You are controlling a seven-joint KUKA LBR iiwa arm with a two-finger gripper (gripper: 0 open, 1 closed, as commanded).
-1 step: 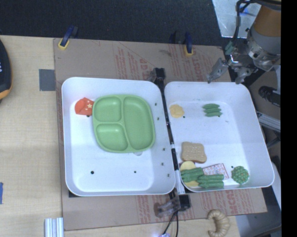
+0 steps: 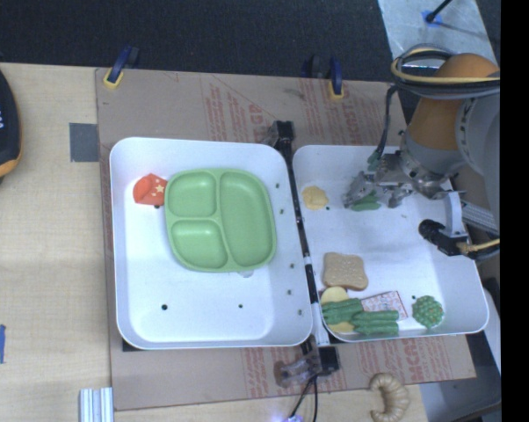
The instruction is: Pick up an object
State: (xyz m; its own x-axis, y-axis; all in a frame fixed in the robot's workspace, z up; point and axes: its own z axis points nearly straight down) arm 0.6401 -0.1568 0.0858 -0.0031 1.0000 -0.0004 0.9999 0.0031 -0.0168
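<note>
1. A tan curled object (image 2: 389, 395) lies on the tabletop (image 2: 45, 280) at the frame's bottom edge, outside the bins.
2. In the right bin (image 2: 396, 253), upper part, the jaws (image 2: 376, 190) sit low over a small green object (image 2: 364, 204).
3. Whether they grip it I cannot tell.
4. Judged so: reach done, lift remaining.

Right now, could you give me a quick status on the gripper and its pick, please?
Gripper low in right bin, far end. Green piece at its fingertips; grasp unconfirmed. Yellow piece close beside, not touching.
</note>
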